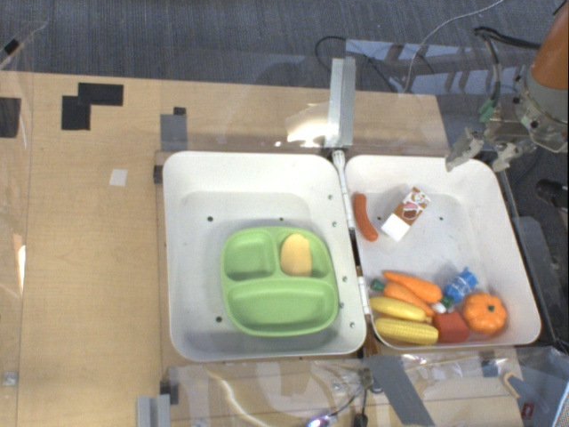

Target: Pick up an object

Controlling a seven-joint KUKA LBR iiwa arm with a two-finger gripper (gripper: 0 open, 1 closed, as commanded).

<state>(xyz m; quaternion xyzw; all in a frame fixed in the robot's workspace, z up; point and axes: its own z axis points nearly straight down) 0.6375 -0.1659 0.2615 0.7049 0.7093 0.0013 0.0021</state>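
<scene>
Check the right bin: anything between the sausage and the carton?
Nothing; in the camera view bare white bin floor separates the sausage from the small carton.

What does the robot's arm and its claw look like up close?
At the top right corner, the arm shows a grey wrist under an orange band. Black cables loop beside it. The gripper is small, metal-grey, with two short fingers and a green spot near its base.
</scene>
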